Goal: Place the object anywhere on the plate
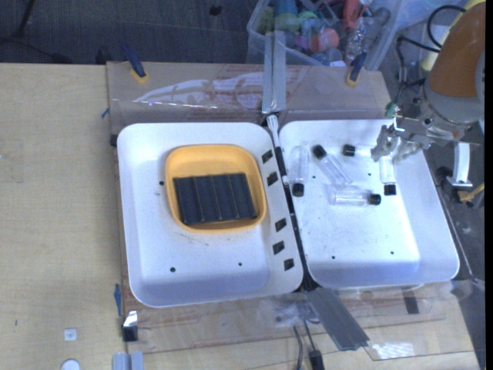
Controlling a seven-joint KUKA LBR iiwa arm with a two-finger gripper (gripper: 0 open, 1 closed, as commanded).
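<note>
Yellow plate (215, 160), squarish, in left white bin (146, 230); a dark ribbed block (215, 198) lies on it. Right white bin (408, 245) holds several clear vials with black caps: one (353, 198) lying near centre, one (297, 172) against the left wall, others (330, 159) near the top. Gripper (387, 146) over the right bin's upper right area, above a vial (387, 179); finger spread and any grasp cannot be told.

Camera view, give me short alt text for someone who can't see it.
A yellow plate holding a dark ridged block sits in the left white bin. Small clear vials lie in the right bin, with the gripper above its far right corner.
</note>
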